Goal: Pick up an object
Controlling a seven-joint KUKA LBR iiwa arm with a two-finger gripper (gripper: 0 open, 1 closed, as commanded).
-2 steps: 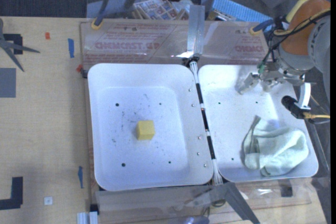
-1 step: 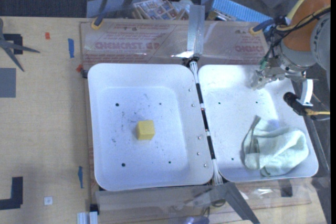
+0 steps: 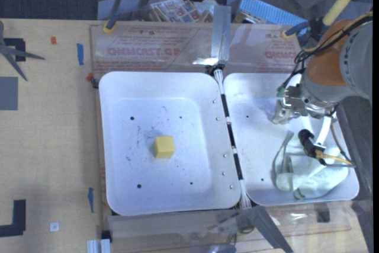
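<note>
A crumpled white cloth (image 3: 314, 178) lay at the near corner of the right bin (image 3: 254, 127), against its front rim. Above it, over the same bin's right half, hung the gripper (image 3: 287, 111) on the grey arm (image 3: 349, 65); whether its jaws were spread or closed could not be told, and nothing showed between them. The left bin (image 3: 118, 127) held one small yellow block (image 3: 164, 147) near its middle, well apart from the gripper.
</note>
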